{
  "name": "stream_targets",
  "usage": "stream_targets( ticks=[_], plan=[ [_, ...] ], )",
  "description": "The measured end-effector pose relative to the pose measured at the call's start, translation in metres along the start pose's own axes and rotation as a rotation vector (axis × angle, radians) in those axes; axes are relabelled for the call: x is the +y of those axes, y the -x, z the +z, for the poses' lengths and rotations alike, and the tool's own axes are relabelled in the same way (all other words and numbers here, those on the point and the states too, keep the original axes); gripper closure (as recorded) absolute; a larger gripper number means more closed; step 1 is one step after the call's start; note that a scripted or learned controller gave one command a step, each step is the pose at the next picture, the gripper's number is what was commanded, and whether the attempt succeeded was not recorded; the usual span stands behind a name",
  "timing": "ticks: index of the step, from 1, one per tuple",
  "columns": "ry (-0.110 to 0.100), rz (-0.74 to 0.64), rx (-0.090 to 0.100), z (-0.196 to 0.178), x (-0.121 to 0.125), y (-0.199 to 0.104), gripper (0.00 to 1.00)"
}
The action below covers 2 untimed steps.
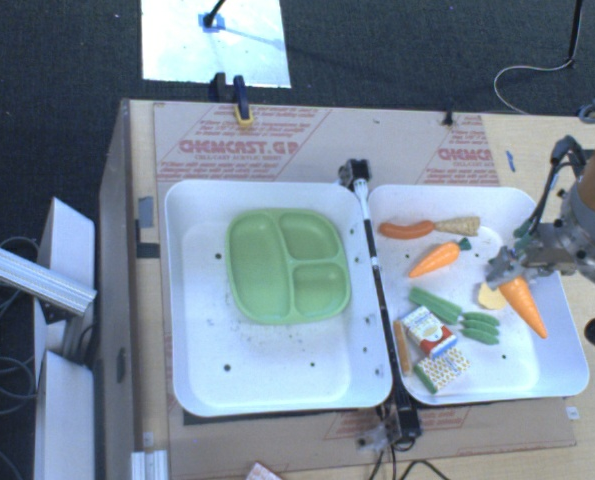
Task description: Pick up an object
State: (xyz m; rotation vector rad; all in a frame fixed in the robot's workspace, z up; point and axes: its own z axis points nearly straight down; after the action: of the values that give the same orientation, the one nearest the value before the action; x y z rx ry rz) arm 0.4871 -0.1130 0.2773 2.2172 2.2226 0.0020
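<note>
Up above the bench, the camera looks down on two white bins side by side. On the left, the left bin (202,368) holds a green tray (285,266) with three sections. On the right, the right bin (557,368) holds a pile of toy food. Near its top edge lies a red sausage (405,230), and just beside it a pale stick-shaped thing (459,225). Below them lies a small carrot (435,260), tilted. Lower down lie green bean pods (457,313), and beside them a red and white box (428,332). A spotted green and white packet (443,369) sits at the bottom, touching that box. The arm (592,203) comes in from the right side. Its gripper (505,268) hangs low over the right part of the right bin. A big orange carrot (525,306) lies just under the gripper, pointing down and to the right, with a pale yellow piece (491,297) beside its top end. Whether the jaws are wide or narrow, I cannot tell, and I cannot tell if they touch the big carrot.
</note>
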Motion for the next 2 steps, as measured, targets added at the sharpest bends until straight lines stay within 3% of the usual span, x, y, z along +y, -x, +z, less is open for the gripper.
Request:
stream_targets(
  ticks=[2],
  plan=[
    [0.0,-0.002,0.0,0.0022,0.0004,-0.0111,1.0]
  ],
)
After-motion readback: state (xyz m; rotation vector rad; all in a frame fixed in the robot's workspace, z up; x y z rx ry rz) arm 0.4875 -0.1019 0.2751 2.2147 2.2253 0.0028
